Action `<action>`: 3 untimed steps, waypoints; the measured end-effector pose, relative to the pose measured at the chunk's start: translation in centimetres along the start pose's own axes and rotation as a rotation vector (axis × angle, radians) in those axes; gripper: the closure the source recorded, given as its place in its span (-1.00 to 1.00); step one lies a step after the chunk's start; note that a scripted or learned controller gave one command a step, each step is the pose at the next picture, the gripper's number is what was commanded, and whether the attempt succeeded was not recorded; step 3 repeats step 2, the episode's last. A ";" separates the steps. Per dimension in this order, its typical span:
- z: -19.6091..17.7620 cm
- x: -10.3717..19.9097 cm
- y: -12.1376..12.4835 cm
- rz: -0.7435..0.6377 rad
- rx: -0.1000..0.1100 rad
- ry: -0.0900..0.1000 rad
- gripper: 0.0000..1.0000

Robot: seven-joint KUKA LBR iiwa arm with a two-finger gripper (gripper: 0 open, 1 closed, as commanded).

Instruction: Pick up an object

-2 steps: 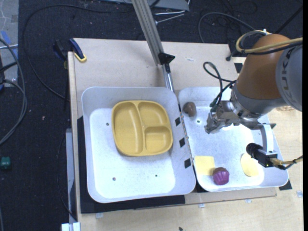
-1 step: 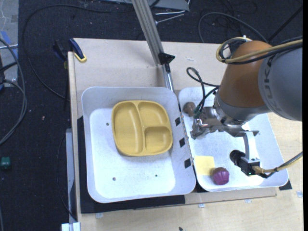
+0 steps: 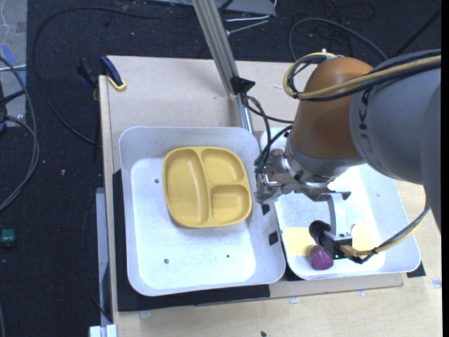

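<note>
A yellow divided plate (image 3: 208,186) lies in the left bin (image 3: 140,251). In the right bin (image 3: 400,258), near its front edge, sit a small purple object (image 3: 322,259), a flat yellow piece (image 3: 297,243) and a pale cream object (image 3: 363,238). The arm's orange and grey wrist covers most of the right bin. My gripper (image 3: 267,188) hangs over the rim between the two bins, just right of the plate. I see nothing held in it.
A metal pole (image 3: 219,41) rises from behind the bins. A blue and yellow clamp (image 3: 112,74) sits at the bench's back left corner. Cables lie on the dark floor around the bench.
</note>
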State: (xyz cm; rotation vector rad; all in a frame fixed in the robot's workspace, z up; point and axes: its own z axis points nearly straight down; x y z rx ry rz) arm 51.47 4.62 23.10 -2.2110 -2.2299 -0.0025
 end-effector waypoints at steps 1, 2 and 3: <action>1.0 5.3 -1.5 0.000 0.003 0.000 1.00; 1.0 4.9 -1.4 0.007 0.002 -0.002 -1.00; 1.0 4.9 -1.4 0.007 0.002 -0.002 -1.00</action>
